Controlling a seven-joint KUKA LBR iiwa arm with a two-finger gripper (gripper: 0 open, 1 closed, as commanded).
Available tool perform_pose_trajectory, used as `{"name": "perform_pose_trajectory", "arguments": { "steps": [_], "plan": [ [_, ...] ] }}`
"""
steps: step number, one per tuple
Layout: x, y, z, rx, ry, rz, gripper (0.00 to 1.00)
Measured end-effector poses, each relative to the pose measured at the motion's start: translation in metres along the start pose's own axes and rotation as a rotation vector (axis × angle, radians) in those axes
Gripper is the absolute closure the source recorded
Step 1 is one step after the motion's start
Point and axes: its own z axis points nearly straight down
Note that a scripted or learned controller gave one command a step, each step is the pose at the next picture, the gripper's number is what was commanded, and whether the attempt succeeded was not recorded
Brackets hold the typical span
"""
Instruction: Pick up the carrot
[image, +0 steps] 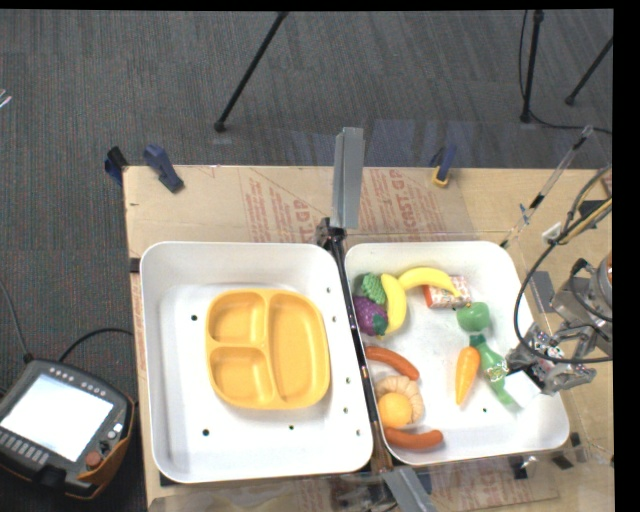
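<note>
Where the right white plastic bin (520, 275) sits on the brown counter (230, 205), a small orange toy carrot (467, 372) lies on the bin floor. It points down and a little left, with its wide end up. Just right of it lies a long green toy (497, 372), maybe a bottle or a pepper, with a round green top near a red and white packet (447, 292).

At the bin's right edge is the metal gripper (545, 365). It sits near the lower end of the green toy, and nothing shows between its fingers. It is hard to tell how far the fingers are spread. The carrot is apart from the gripper, with the green toy between them.

More toys lie in that bin: a yellow banana (410, 285), a purple bunch of grapes (370, 312), two red sausages (392, 361), a round orange fruit (394, 409) on a tan piece.

Over in the left white bin (165, 400) rests a yellow plastic plate (268, 349) with three parts.

A grey screen box (62, 425) with an orange rim sits on the dark floor at the lower left.
</note>
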Motion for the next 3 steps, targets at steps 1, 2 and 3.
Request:
{"name": "perform_pose_trajectory", "arguments": {
  "steps": [1,2,3],
  "plan": [
    [-0.043,0.027,0.123,-0.012,0.006,0.149,1.0],
    [-0.077,-0.049,0.132,-0.01,0.004,0.261,1.0],
    [-0.077,-0.049,0.132,-0.011,0.005,0.262,0.0]
  ]
}}
